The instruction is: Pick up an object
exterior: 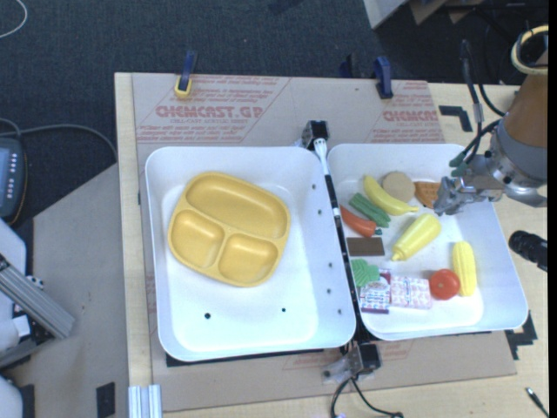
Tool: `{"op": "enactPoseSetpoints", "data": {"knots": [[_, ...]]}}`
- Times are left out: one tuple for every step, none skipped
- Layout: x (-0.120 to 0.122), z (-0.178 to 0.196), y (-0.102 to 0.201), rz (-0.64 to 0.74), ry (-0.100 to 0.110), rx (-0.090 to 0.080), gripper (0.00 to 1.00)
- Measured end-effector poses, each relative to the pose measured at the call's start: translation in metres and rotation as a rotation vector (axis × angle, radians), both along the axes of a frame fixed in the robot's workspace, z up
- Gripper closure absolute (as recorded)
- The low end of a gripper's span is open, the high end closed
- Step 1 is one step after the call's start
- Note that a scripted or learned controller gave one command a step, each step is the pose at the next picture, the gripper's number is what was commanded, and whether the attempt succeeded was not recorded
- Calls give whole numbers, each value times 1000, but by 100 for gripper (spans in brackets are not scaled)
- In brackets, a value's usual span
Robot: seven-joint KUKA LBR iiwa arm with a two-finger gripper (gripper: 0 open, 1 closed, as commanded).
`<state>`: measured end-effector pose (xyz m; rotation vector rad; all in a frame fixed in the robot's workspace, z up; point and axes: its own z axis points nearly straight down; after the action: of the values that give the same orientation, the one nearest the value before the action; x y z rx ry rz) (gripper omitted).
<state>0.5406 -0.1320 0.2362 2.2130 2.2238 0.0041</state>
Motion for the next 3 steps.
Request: {"op": "enactPoseSetpoints", "data": {"knots": [[47, -4, 34, 1, 0, 0, 100], [78, -3, 86, 1, 0, 2, 100], [105, -22, 105, -2, 2, 0, 100]]}}
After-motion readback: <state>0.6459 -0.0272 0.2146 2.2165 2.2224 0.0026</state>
